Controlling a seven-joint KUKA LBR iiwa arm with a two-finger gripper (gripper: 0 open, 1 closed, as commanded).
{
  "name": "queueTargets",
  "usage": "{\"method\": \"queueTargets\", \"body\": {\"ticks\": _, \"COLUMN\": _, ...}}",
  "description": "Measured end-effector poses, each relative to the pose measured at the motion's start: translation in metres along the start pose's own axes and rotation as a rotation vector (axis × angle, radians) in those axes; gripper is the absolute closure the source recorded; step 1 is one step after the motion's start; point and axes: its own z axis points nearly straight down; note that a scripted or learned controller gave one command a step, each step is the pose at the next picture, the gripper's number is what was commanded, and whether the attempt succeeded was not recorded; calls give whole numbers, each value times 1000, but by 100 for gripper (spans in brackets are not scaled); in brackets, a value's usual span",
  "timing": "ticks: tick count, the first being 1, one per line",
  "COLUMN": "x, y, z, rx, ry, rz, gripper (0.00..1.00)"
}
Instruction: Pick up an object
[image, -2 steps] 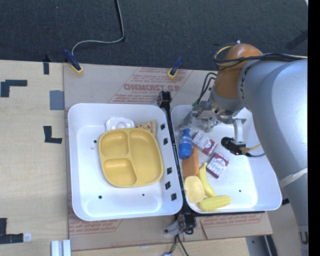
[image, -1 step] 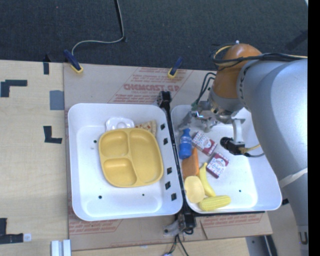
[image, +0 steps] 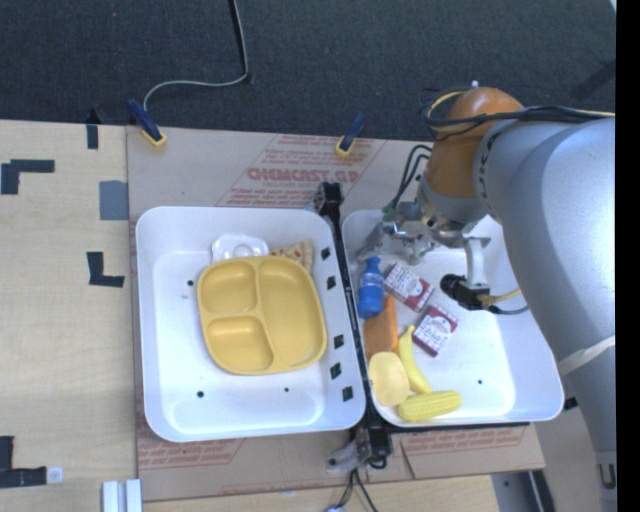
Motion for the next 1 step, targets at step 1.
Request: {"method": "queueTargets", "body": {"ticks": 1, "x": 1, "y": 0, "z": 0, "rx": 0, "ry": 0, "rz": 0, "gripper": 0}}
